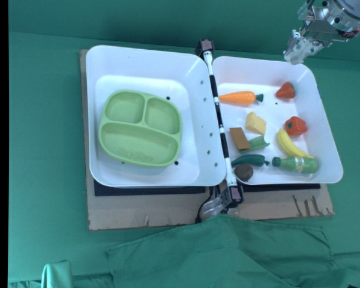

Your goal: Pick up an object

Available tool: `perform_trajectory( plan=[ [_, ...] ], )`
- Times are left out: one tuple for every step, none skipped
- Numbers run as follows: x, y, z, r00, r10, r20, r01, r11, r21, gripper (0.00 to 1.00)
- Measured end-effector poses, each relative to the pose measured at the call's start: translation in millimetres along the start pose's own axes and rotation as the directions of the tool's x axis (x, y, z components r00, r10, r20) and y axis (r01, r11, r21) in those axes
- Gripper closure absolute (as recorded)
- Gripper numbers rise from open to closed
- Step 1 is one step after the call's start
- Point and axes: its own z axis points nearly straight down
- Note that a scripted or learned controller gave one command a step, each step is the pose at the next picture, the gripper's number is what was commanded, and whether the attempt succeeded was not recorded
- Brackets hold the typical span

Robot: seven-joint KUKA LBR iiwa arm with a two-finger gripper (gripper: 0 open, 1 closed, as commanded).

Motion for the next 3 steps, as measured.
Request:
perform_trajectory(
  plan=[
    [-1, 1, -14, 1.0, 0.002, 0.002, -0.002, 1.0, -0.007, 1.0],
    [-1, 2, -27, 1.0, 0.004, 0.004, -0.004, 1.0, -0.014, 1.0],
    [-1, 2, -27, 1.0, 0.005, 0.005, -0.004, 1.0, -0.013, 0.0]
  ],
)
